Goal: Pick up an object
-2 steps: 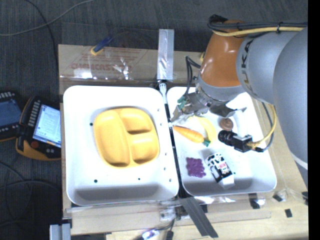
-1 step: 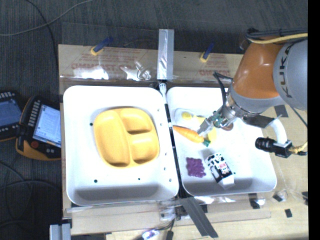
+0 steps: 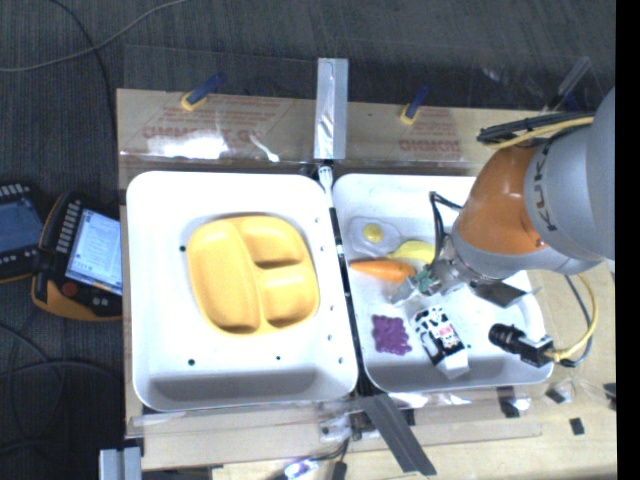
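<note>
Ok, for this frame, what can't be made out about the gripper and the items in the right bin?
- Gripper: the arm's wrist covers it from above, so finger state and any grasp are unclear.
- Yellow item: partly hidden under the arm.
- Carrot: its right end runs under the gripper; contact unclear.
- Black-and-white item: too small to identify.

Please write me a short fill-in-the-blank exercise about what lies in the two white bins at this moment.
1. The yellow divided tray lies in the ____ bin.
2. The purple grape cluster lies in the right bin, on the camera view's ____ side of the black-and-white cow toy.
3. The carrot is coloured ____.
4. The gripper is over the ____ bin.

Missing words: left; left; orange; right
</note>
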